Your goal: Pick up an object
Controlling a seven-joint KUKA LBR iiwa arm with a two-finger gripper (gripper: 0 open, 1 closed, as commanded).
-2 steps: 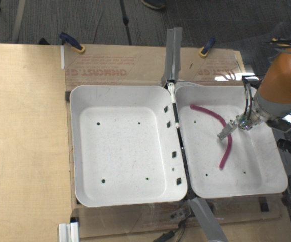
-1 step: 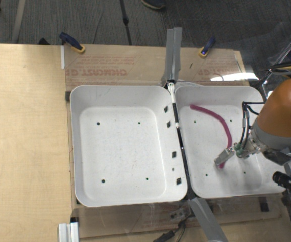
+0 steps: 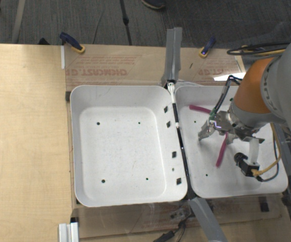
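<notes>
The thin pink plastic sticks point(image 3: 221, 150) are lying in the right shallow white bin point(image 3: 206, 183), just under the gripper point(image 3: 206, 131). Its fingers are looking spread open, holding nothing. The sticks are probably light, stiff and slippery; gripping mid-length seems best.

The left bin point(image 3: 123, 145) offers open floor from wall to wall. In the right bin point(image 3: 201, 183), the arm point(image 3: 266, 92) and its gripper point(image 3: 211, 129) crowd the middle, with one pink stick point(image 3: 201, 108) at the gripper's 11 o'clock and another point(image 3: 221, 150) at its 5 o'clock. Free floor lies toward 7 o'clock. The raised rims between the bins point(image 3: 178, 135) bar sideways passage.
</notes>
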